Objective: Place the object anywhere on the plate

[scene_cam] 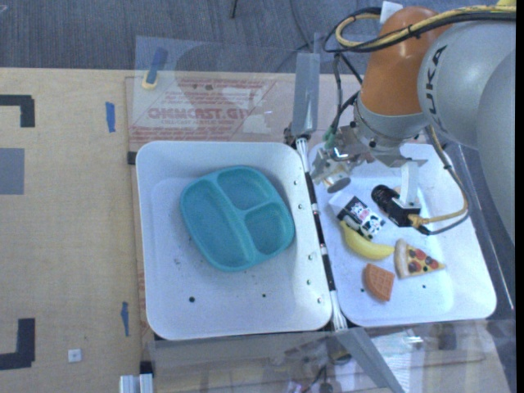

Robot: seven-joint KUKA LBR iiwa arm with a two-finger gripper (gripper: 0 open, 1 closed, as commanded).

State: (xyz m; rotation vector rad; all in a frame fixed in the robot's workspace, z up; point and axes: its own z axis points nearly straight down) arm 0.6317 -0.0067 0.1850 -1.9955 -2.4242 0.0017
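Observation:
A teal plate [237,217] with three compartments lies in the left bin [164,301], and nothing rests on it. In the right bin [467,289] lie a yellow banana [366,246], a small black-and-white toy [361,216] touching the banana's upper end, a pizza slice [414,260] and an orange waffle-like piece [378,282]. My gripper [331,166] hangs over the right bin's upper left corner, close to the wall between the bins. It is above and left of the black-and-white toy, apart from it.
The grey arm with its orange band [401,64] fills the upper right over the right bin. A clear sheet with red lettering [196,113] lies behind the left bin. Wooden bench top [65,219] extends to the left.

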